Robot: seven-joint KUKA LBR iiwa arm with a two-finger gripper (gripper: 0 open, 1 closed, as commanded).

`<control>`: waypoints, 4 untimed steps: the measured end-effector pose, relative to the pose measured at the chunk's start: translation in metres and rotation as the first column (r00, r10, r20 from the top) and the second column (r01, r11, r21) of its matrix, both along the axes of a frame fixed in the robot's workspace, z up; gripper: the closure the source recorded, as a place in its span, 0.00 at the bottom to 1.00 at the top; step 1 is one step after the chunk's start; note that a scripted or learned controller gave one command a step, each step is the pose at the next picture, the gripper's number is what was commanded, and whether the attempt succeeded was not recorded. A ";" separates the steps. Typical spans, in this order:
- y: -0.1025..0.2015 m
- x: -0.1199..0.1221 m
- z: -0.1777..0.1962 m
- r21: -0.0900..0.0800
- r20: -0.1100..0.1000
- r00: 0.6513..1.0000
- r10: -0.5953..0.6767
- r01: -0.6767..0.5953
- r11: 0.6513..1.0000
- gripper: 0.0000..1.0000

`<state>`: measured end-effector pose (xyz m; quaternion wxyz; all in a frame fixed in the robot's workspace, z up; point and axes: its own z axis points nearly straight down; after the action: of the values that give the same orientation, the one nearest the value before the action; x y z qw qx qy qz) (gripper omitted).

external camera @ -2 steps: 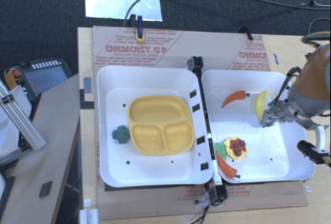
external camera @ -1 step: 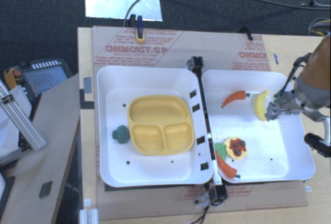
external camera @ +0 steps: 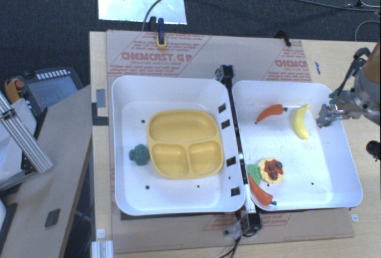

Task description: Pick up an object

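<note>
The right bin (external camera: 339, 149) has four small toy foods in it. A yellow banana (external camera: 302, 121) lies near the far right part of the floor, curved, its long axis running roughly toward and away from the camera. Just left of it, not quite touching, is an orange-red chili pepper (external camera: 269, 112) lying at a slant with its thin tip pointing at the banana. Down at the near left corner sits a little round pizza piece (external camera: 272, 170), yellow with red and dark toppings, and touching it on the left is a carrot (external camera: 259, 188) with a green top, pressed against the bin's left wall.

The left bin (external camera: 128, 131) carries a yellow divided plate (external camera: 181, 142) in its middle and a dark green broccoli floret (external camera: 140, 155) just beside the plate's left edge.

The middle and near right of the right bin are bare white floor, so there is open room between the banana and the pizza piece. The two bins sit side by side on the cardboard-covered bench (external camera: 286, 57).

The claw (external camera: 328, 114) is at the right bin's right rim, near the banana and apart from it. From here I cannot tell how far its fingers are spread, and nothing is visibly held
</note>
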<state>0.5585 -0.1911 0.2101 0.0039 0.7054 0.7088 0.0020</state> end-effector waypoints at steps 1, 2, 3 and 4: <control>0.000 0.002 0.054 0.000 -0.001 1.000 0.001 -0.001 1.000 1.00; 0.049 0.012 0.044 0.003 -0.005 1.000 0.004 -0.004 1.000 1.00; 0.098 0.007 0.032 0.003 -0.007 1.000 0.003 -0.003 1.000 1.00; 0.152 0.009 0.040 0.004 -0.005 1.000 0.004 -0.004 1.000 1.00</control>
<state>0.5672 -0.0387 0.2501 0.0007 0.7041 0.7101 0.0013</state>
